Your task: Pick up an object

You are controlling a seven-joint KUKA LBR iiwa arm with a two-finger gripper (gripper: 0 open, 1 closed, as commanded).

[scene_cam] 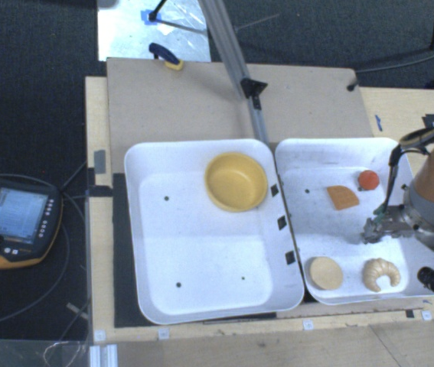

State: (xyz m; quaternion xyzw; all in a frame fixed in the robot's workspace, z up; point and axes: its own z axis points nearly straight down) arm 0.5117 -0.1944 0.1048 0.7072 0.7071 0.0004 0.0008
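Note:
The right bin (308,163) holds an orange wedge (343,197), a small red ball (367,180), a pale round biscuit (325,273) and a croissant (381,274). In the left bin (148,228) a yellow bowl (236,181) stands near the far right corner. My gripper (375,229) hangs low over the right bin's right part, above the croissant and right of the wedge, touching none of them as far as the view tells. Nothing shows between its tips.
A slanted metal pole (232,48) crosses the brown board behind the bins. A teach pendant (10,220) lies on the floor at the left. Black clips (282,222) mark the seam between the bins.

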